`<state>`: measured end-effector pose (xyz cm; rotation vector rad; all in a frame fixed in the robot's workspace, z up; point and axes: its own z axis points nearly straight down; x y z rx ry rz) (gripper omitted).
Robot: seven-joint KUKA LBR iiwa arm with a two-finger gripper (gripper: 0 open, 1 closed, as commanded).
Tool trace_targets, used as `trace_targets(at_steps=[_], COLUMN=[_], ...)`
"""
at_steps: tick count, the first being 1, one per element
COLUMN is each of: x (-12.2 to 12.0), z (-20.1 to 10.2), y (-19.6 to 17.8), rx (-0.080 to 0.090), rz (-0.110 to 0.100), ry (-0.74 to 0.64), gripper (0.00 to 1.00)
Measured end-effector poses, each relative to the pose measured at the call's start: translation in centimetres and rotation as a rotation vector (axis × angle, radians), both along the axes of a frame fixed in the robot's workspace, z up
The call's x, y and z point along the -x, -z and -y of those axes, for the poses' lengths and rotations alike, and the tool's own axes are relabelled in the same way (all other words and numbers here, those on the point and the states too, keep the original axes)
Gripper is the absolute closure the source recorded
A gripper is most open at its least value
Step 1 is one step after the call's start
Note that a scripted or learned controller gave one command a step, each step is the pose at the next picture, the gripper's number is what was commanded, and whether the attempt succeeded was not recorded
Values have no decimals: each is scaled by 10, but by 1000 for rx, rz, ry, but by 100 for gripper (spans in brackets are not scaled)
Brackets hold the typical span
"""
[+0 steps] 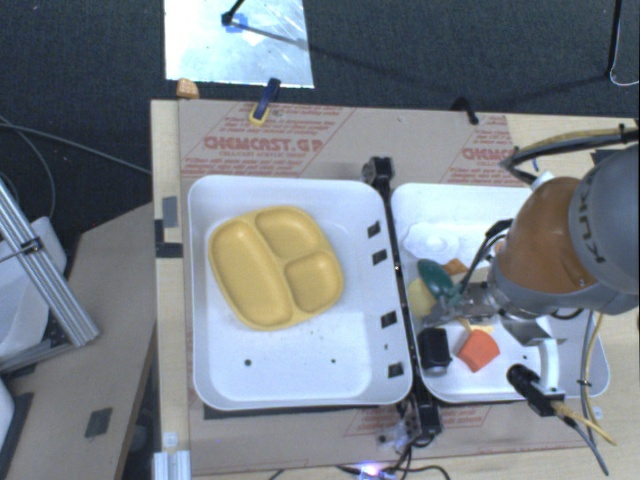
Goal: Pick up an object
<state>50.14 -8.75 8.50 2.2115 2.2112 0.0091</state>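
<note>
Because the arm leaned low over the right shallow white bin [560,393], its pincer [450,306] hung beside the small orange block [478,349]; whether apart or together, I could not tell.

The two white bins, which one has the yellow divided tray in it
The left bin. The yellow three-compartment tray lies in it, while the right bin holds small items such as an orange block, with the arm above it.

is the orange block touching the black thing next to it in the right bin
Apart. The camera view shows a strip of white bin floor between the orange block and the black thing in the right bin.
</note>
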Motion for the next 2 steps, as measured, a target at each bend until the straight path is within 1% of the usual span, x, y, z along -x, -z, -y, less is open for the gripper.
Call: trace_targets(at_steps=[1,2], x=[12,16], z=[-24,-54], y=[-172,-96], rx=[-5,-8], rz=[4,-19], ry=[-8,-6], gripper=[0,0])
